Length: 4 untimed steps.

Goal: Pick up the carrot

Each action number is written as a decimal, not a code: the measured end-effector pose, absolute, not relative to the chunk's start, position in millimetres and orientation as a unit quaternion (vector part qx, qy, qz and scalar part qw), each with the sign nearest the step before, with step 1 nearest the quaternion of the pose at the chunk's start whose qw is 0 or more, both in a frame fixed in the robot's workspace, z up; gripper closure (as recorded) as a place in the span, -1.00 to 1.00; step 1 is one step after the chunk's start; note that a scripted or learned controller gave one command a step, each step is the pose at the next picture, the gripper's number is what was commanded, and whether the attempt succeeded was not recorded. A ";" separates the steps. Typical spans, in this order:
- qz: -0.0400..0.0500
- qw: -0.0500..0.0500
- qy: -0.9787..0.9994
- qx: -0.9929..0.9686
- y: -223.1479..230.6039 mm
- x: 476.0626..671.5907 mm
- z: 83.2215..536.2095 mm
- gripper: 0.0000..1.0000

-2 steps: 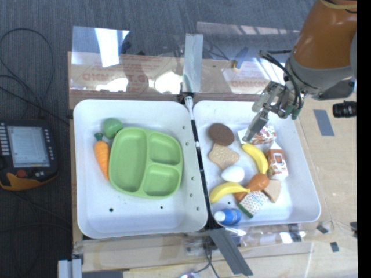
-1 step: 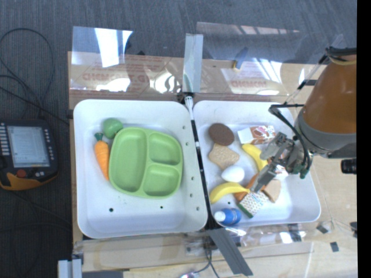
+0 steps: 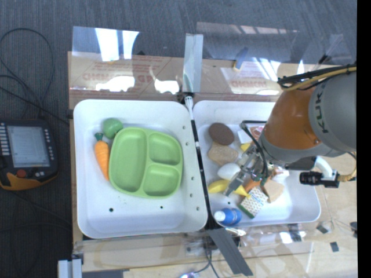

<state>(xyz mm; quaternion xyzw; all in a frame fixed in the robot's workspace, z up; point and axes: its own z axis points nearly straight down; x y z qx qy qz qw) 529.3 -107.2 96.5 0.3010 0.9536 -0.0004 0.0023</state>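
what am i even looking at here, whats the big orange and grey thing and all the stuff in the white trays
The big grey and orange thing is a robot arm, seen from a single camera fixed above the bench and looking down at a slant. The arm comes in from the right of the picture. At its end is a two-finger gripper, which sits low over the right bin, in among a heap of small things: a brown round piece, a yellow piece, a blue and white item and others too jumbled to name.

The left bin holds a green tray with compartments. Beside that tray's left edge lies the carrot, which the robot is meant to pick up, with a green round thing just above it. The gripper is in the other bin, well away from the carrot.

The box on the far left is a handheld controller.
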 end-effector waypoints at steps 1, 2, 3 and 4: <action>0.007 0.006 0.842 0.539 -173.5 492.0 92.2 -1.00; 0.000 0.000 0.728 0.686 -116.4 483.9 115.4 -1.00; -0.003 -0.002 0.728 0.685 -117.1 482.9 122.8 1.00; 0.001 0.005 0.758 0.653 -160.6 542.0 260.7 1.00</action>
